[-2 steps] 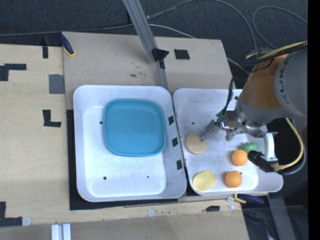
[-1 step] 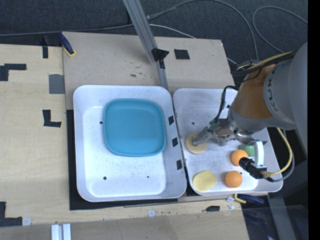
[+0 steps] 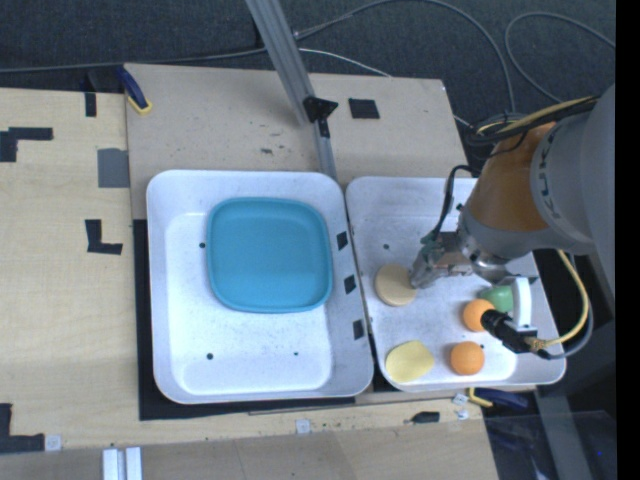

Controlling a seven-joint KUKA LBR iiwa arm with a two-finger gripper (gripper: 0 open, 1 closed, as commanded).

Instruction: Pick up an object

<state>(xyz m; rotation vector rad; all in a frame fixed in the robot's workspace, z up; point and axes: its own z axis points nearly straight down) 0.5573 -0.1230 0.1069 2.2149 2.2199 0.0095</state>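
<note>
Nearest the camera, along the bottom edge of the right bin (image 3: 400,193), there's a pale yellow disc (image 3: 409,361) at about 7 o'clock in that bin, and an orange ball (image 3: 466,358) just beside it at roughly 5 o'clock. They're close but not touching as far as I can see.

A bit further up, a second orange ball (image 3: 477,315) sits near the right side, 4 o'clock-ish, with a green thing (image 3: 497,295) right against it that's partly tucked under the wrist, so can't say what it is. A black cable end pokes out just below that ball.

Middle of the bin: a tan puck (image 3: 395,287) lying flat, around 8 o'clock from the bin's center. The gripper (image 3: 428,268) is down right at the puck's upper right edge, at its 2 o'clock, touching or as good as. Honestly can't tell how the fingers are set, it's too dark and small there, and nothing is clearly between them.

Left bin (image 3: 170,298) has a blue plate (image 3: 269,254) sitting a little toward 12 o'clock.

Farthest back, a grey pole (image 3: 285,53) slants up from between the bins toward 11 o'clock.
</note>
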